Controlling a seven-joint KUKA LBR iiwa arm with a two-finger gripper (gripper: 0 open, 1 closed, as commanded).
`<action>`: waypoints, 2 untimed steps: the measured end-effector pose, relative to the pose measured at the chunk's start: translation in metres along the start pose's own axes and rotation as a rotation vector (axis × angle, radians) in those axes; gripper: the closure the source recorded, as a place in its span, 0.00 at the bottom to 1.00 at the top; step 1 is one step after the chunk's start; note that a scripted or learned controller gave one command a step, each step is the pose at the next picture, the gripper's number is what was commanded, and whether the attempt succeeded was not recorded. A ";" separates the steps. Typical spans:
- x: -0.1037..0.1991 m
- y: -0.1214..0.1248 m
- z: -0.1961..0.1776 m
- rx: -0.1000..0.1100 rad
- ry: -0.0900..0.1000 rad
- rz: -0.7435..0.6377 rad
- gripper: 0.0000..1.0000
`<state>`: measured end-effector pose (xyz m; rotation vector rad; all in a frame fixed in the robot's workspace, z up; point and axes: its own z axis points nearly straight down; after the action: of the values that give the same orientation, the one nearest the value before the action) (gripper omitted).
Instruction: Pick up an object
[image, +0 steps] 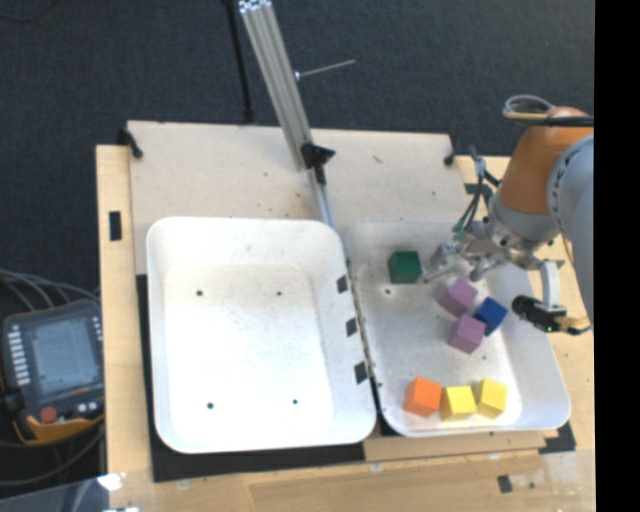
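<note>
My gripper (458, 268) hangs over the back of the right bin (540, 400), open with nothing between its fingers. A green cube (404, 266) lies just to its left. Directly below it in the view is a purple cube (459, 296), with a second purple cube (466, 333) and a blue cube (490, 314) close by. Along the bin's front edge sit an orange cube (423, 396) and two yellow cubes (459, 401) (492, 397) in a row.
The left bin (250, 330) stands beside the right one, split off by a divider (355, 320). A metal pole (285, 90) slants up from the back of the bench. A teach pendant (50, 360) lies at the far left.
</note>
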<state>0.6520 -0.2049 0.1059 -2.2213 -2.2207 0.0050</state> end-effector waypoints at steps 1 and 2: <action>-0.001 0.003 -0.016 -0.010 -0.002 0.001 1.00; -0.005 0.008 -0.061 -0.010 -0.001 0.000 1.00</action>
<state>0.6597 -0.2100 0.1672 -2.2269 -2.2257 -0.0047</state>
